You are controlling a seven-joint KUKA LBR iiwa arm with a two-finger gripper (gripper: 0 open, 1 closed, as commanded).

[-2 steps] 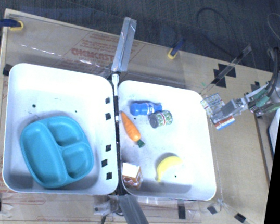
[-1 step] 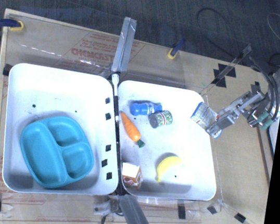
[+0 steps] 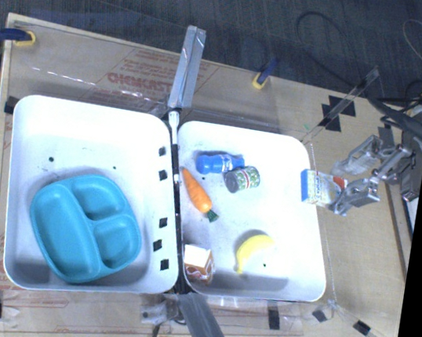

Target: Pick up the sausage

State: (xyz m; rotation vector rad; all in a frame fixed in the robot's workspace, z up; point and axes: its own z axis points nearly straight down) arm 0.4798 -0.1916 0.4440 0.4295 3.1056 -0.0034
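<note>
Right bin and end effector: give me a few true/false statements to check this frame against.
1. The carrot lies in the right bin. True.
2. The banana touches the can. False: they lie apart.
3. The tray sits in the left bin. True.
4. The end effector hangs over the tray. False: it is at the right bin's right rim, beside a blue-and-white pack.
5. The blue bottle lies beside the can. True.
</note>
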